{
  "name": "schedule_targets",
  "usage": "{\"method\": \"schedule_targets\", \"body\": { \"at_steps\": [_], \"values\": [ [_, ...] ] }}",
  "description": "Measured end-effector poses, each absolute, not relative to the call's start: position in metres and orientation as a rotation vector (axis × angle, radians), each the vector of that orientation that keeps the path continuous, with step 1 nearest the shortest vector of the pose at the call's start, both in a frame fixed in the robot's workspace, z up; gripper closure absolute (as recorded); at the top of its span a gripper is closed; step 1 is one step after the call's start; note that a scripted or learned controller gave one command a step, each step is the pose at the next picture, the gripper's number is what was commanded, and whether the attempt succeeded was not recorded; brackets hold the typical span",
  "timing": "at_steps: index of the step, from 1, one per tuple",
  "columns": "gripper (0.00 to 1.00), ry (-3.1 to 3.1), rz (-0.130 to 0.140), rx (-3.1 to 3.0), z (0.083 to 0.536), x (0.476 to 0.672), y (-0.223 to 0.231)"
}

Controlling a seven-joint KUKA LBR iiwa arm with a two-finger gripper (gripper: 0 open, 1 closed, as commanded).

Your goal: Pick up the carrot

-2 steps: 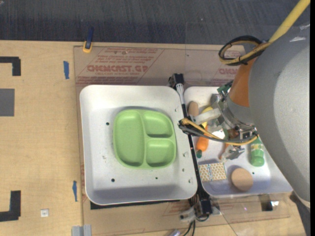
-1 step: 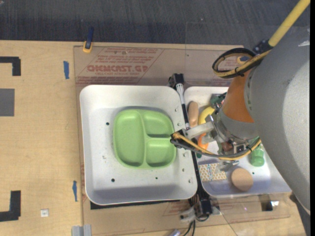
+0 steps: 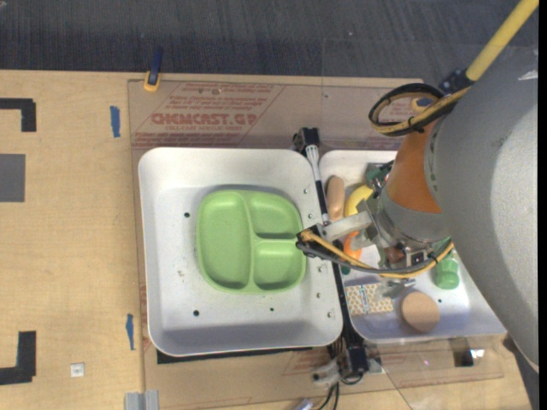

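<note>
Only a small patch of the carrot [image 3: 352, 248] can be seen: a bright orange sliver in the right bin [image 3: 479, 314], right of centre in the frame, tucked under the arm's wrist and crossed by yellow and black cables [image 3: 333, 253]. Its shape and full length are hidden by the arm.

The gripper [image 3: 389, 250] sits low over that same spot, beneath the orange band [image 3: 410, 182] of the grey arm [image 3: 491, 195], which fills the right side of the frame. Whether the gripper is grasping the carrot or is released cannot be told from this angle, since the wrist covers its tip.

Around it in the right bin lie a tan, bread-like roll [image 3: 336, 195] and a yellow piece [image 3: 359, 199] toward the upper left of the bin, a green toy item [image 3: 445, 272] at the right, a beige egg-shaped object [image 3: 420, 311] near the lower edge, and a small printed card [image 3: 369, 298] whose pattern is too small to read.

The left bin [image 3: 171, 314], at frame centre, holds a light green divided plate [image 3: 248, 242] with three compartments.

On the cardboard sheet [image 3: 214, 109] above the bins, red print reads roughly "CHEMCAST"; the smaller lines around it are illegible.
</note>
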State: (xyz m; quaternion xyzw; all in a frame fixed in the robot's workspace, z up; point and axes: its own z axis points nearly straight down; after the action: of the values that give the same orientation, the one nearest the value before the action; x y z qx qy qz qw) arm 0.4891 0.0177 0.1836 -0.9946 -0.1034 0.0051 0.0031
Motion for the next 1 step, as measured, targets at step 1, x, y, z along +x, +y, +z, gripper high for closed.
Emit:
{"method": "schedule_targets", "body": {
  "at_steps": [1],
  "values": [
    [0.0,-0.324,0.016,-3.119,0.1836,0.4891,0.0177]
  ]
}}
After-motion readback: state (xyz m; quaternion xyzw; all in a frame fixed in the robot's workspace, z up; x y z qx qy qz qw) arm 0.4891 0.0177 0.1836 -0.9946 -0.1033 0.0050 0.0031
